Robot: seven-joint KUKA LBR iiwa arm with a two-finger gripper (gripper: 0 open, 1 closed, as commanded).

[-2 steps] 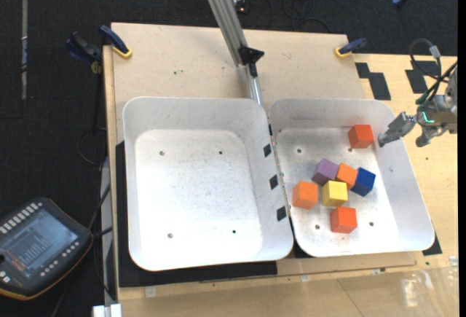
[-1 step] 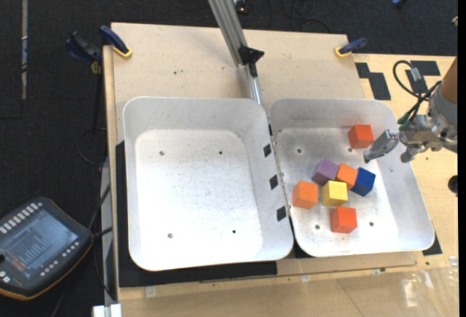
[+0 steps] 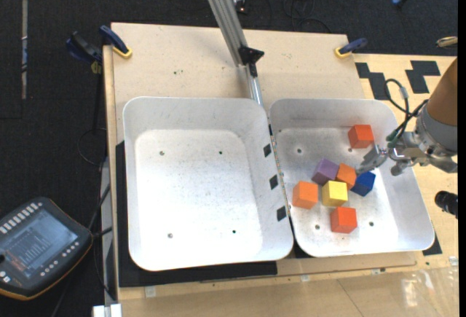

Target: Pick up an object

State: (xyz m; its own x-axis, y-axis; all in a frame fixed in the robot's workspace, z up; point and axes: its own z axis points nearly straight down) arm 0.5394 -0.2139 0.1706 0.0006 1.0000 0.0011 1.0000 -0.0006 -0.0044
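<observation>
From where I stood, the blocks in the right-hand bin [image 3: 408,235] looked like small, light, rigid cubes with flat faces, probably wood or foam, nothing that would crush or bend; I judged that any of them would be best taken by two opposite flat sides, squarely, since a corner grip might let it twist out. Nearest me lay a red-orange block [image 3: 344,220], alone and easiest to straddle. Just beyond it sat the tight cluster: an orange block [image 3: 306,194], a yellow block [image 3: 335,192], a purple block [image 3: 325,170], a small orange one [image 3: 346,175] and a blue block [image 3: 363,183], several touching. The hand [image 3: 373,159] hung just beside the blue block, on its far right side, low over the bin; whether its fingers were apart or together I could not tell, and nothing was visibly held. Farther back, another orange block [image 3: 360,135] stood apart, near the hand. The left bin [image 3: 138,126] shared the surface [image 3: 182,60].
</observation>
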